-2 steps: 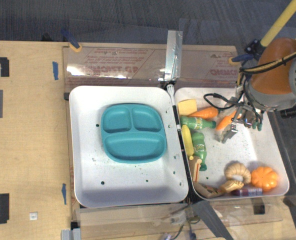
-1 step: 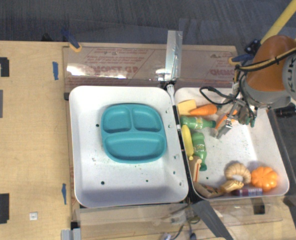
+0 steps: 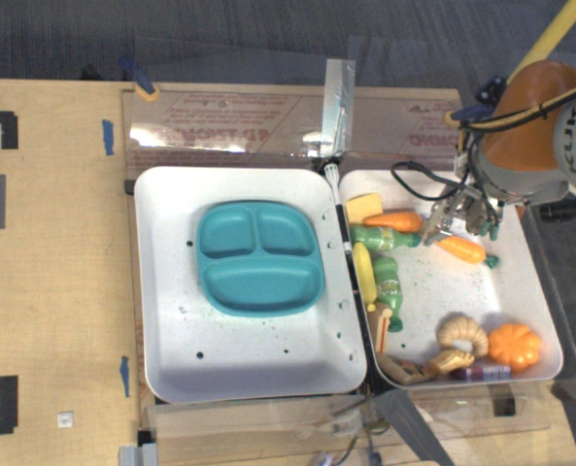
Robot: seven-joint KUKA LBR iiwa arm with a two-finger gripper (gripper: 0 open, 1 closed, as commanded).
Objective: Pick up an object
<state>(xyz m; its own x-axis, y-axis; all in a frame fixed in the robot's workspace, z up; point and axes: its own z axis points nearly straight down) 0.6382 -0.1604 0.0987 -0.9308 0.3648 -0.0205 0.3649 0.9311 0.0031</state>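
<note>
From above, the gripper [image 3: 459, 223] is hanging low in the right bin [image 3: 540, 304], just beside a small orange carrot [image 3: 461, 249]; I cannot tell its grip; the toy is looking light, hard, slippery; grabbing its thick middle seems best.

My arm [image 3: 550, 124] reaches in from the right edge of the view, high in the frame; its orange band sits above the wrist, with grey casing beyond it; yellow and black cables loop around the wrist; my pincer [image 3: 459, 223] hangs at the end, pointing down and leftward; its small metal fingers are too tangled in detail to read.
</note>
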